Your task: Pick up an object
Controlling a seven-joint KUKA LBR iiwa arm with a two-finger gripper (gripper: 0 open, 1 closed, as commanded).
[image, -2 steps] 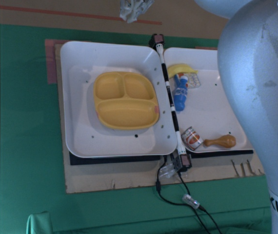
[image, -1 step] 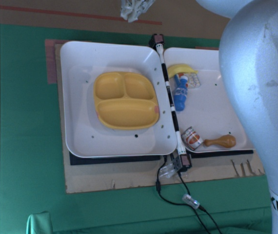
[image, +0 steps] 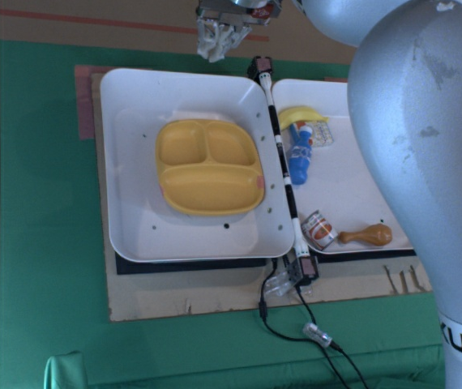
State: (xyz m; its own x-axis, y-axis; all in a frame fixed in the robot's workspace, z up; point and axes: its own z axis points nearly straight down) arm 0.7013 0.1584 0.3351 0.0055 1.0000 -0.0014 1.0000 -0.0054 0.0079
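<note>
My gripper (image: pixel 213 49) hangs high over the far edge of the left bin (image: pixel 126 136), above the brown board behind it. Its pale fingers are pressed together and I see nothing between them. A yellow divided plate (image: pixel 207 167) lies flat in the middle of the left bin. The right bin (image: pixel 344 185) holds a yellow curved piece (image: pixel 300 116), a blue bottle-shaped toy (image: pixel 299 159), a small red and white can (image: pixel 320 230) on its side and a brown wooden club-shaped object (image: pixel 367 235). The arm hides the right part of that bin.
A black and white rail (image: pixel 280 160) runs between the two bins. Cables and a connector (image: pixel 316 335) trail over the green cloth in front. My large grey arm (image: pixel 425 136) covers the right side of the scene.
</note>
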